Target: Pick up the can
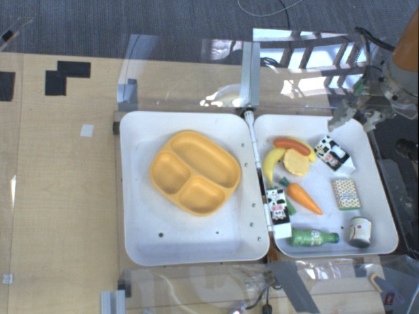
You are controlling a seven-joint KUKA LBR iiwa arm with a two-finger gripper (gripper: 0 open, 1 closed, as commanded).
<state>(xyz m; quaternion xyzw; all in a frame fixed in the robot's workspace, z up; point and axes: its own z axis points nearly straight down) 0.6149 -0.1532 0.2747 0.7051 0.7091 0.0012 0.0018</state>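
Two fingers of hand (346, 115) seemingly apart, empty; can (359, 231) well apart.

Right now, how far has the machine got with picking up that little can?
Nothing looks done yet. The can sits near the front right corner of the right bin, beside the green bottle, with nothing touching it. In hand: the claw hangs over the bin's far edge, well away from the can. Left: reaching over the can, coming down, closing on it and lifting it.
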